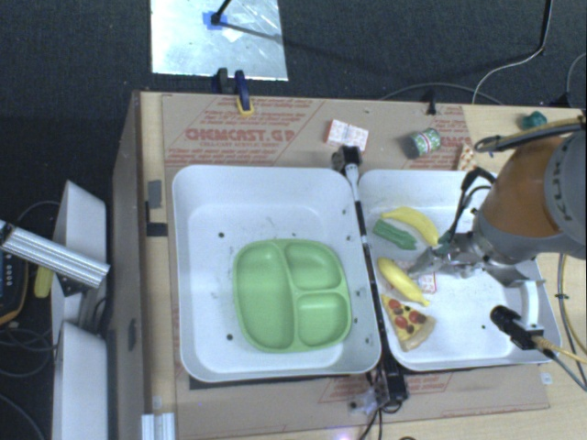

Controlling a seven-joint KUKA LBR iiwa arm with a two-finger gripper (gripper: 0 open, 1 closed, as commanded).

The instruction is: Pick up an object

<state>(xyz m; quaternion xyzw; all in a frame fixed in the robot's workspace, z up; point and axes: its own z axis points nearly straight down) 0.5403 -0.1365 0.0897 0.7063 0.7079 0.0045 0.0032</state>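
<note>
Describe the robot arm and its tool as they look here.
The arm is bulky and rounded, with a grey shell and a wide orange band above the wrist. Thin dark cables loop along its left side down toward the tool, which is a small, greyish metallic assembly; its details are too blurred to make out.

Even, fairly bright light falls from above, leaving soft, faint shadows inside the two white bins (275, 191). The shiny metal sheet (218, 24) at the upper left of the frame throws pale glare. The dark floor (64, 62) stays dim. Focus is soft overall, with slight graininess, and small details look blurred.
</note>
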